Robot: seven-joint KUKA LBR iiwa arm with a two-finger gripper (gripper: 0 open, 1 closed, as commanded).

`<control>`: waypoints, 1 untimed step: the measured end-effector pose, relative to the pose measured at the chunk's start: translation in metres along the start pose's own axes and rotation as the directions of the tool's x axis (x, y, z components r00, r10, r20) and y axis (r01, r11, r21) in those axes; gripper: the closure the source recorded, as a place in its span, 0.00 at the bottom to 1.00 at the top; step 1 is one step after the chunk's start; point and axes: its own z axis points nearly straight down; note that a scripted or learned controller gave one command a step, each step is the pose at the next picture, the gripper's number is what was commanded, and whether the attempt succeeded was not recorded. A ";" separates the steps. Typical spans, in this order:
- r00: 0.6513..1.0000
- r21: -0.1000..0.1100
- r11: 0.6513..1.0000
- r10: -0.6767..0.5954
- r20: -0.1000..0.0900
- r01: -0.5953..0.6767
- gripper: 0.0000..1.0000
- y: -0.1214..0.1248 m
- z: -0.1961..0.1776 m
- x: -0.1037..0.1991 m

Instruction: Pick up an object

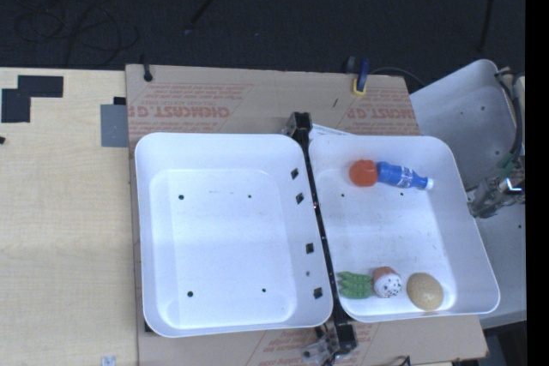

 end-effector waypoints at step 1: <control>1.000 -0.003 1.000 -0.003 -0.001 0.003 1.00 0.001 -0.002 0.002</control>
